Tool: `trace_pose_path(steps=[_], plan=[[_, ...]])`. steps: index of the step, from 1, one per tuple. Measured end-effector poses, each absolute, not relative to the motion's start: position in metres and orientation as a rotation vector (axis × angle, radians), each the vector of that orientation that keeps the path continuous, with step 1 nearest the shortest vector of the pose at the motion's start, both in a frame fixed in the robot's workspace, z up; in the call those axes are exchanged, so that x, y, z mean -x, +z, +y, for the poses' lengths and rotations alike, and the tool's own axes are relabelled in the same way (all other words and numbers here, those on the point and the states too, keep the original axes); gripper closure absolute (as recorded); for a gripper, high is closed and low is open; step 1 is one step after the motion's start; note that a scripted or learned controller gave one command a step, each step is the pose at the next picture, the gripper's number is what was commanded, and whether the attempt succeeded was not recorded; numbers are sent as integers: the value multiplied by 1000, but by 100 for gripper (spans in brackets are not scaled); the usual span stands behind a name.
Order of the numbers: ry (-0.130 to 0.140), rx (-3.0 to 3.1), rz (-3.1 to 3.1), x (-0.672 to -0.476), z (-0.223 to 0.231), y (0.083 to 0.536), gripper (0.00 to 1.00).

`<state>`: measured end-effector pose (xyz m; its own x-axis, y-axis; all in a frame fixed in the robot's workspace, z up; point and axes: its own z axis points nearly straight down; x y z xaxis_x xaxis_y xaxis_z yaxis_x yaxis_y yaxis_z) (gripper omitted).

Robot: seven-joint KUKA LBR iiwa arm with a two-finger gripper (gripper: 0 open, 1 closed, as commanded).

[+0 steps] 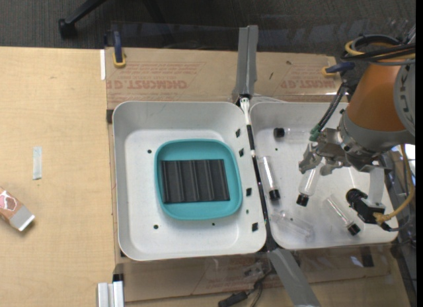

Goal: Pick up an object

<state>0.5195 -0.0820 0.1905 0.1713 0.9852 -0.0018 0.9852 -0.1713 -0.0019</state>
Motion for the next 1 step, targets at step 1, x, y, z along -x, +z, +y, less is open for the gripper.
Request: trace_pose_path(steps=[1], plan=[[6, 2406, -2019, -563, -48, 224, 100]])
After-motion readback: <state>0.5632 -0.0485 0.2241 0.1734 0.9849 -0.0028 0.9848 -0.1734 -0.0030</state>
